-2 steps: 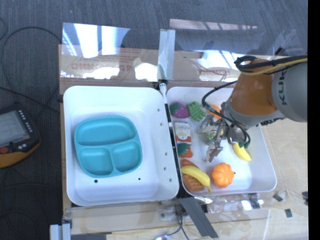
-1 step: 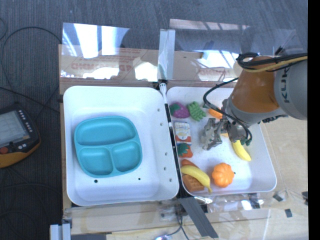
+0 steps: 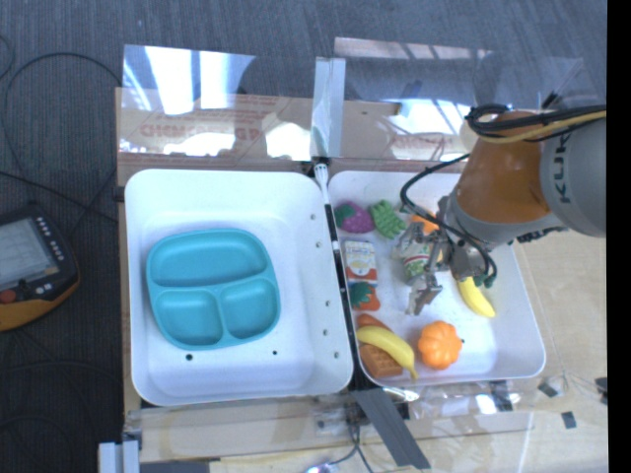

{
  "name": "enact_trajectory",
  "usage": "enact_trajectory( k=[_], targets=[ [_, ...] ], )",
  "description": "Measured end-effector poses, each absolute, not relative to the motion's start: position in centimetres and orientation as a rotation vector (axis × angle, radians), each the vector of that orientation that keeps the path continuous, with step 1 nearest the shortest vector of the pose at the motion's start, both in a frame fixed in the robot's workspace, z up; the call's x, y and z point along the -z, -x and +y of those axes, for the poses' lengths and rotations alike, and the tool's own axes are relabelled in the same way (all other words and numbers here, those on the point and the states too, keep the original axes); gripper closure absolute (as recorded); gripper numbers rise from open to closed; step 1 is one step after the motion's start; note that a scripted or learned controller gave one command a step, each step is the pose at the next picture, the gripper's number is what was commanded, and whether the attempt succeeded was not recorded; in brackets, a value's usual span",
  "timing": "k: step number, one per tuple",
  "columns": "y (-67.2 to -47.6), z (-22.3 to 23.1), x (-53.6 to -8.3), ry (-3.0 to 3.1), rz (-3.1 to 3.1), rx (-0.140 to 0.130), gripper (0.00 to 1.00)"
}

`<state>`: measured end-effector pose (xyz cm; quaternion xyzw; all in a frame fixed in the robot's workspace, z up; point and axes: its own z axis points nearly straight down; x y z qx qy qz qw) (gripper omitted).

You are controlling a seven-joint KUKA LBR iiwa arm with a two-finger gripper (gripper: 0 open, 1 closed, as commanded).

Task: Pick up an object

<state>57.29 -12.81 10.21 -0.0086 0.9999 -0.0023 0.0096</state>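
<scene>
My gripper (image 3: 424,292) hangs low over the middle of the right bin (image 3: 513,358), under the orange wrist band. Toy foods lie around it. A small orange pumpkin (image 3: 440,344) sits just below it and a yellow banana (image 3: 386,345) is at the lower left. A second yellow piece (image 3: 475,297) lies to its right. A green and white item (image 3: 414,254) shows right beside the gripper body, partly hidden by it. Along the bin's left wall are purple grapes (image 3: 355,218), a green piece (image 3: 388,221), a printed packet (image 3: 359,261) and a red and green piece (image 3: 363,295).
The left bin (image 3: 177,382) holds a teal divided plate (image 3: 212,286). A divider ridge (image 3: 335,284) separates the two bins. Clear panels stand behind both bins. A handheld pendant (image 3: 30,264) lies on the floor at the far left.
</scene>
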Motion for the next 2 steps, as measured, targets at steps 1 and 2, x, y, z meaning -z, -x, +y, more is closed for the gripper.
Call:
enact_trajectory(
  k=[1, 2],
  targets=[
    [-58.3, -10.3, -9.1, 0.194, 3.123, 0.012, 0.00],
    [-54.1, -10.3, -9.2, 0.224, 3.116, 0.008, 0.00]
  ],
)
